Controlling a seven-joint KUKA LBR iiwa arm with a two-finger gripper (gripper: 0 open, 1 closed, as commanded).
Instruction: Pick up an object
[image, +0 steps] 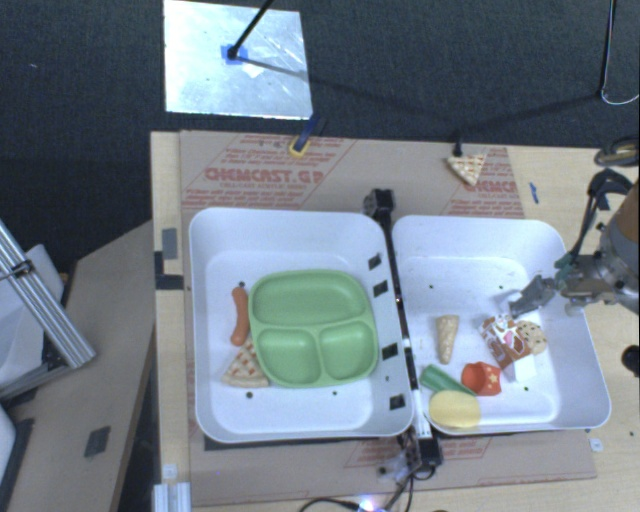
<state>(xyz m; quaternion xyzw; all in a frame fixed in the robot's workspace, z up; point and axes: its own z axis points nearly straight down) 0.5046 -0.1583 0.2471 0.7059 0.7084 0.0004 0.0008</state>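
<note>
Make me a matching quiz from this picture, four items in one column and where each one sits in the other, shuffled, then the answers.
Items:
1. green divided tray
2. hot dog
3. yellow lemon
4. pizza slice

Places:
A. front edge of the right bin
B. on the cardboard behind the bins
C. middle of the left bin
D. left bin, just left of the tray

Pairs: 1-C, 2-D, 3-A, 4-B

A dark carpeted floor (80, 120) surrounds the pale wooden bench (165, 200). A brown sheet printed with red lettering (265, 172) covers the benchtop. Beyond the bench's far edge, a shiny metal plate (238, 60) lies on the floor. An aluminium frame rail (40, 300) slants by the bench's left edge.
</note>
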